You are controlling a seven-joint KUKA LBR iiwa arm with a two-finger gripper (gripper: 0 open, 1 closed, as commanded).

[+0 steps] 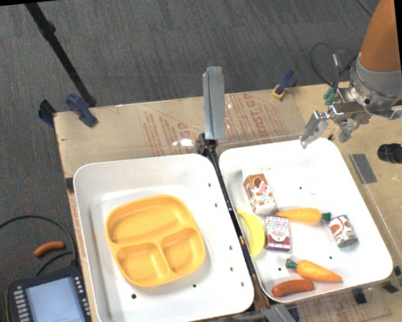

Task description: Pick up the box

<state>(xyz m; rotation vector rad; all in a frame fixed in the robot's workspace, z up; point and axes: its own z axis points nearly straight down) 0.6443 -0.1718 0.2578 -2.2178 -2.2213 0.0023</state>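
Landmark: we place everything against the right bin [347, 176].
Box: we see the box [259, 193] lying in that bin's upper left part, near its left wall.
Gripper: we see the gripper [325, 128] above the bin's top right corner, well apart from the box, which lies down and to its left.
Fingers: we see the two fingers spread apart, nothing between them.
Neighbours: a second carton [278, 233] lies just below the box; a banana [252, 232] sits against the bin's left wall; a carrot [302, 216] lies right of the box.

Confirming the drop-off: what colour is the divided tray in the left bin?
Yellow-orange, plain; the divided tray shows clearly in the camera view.
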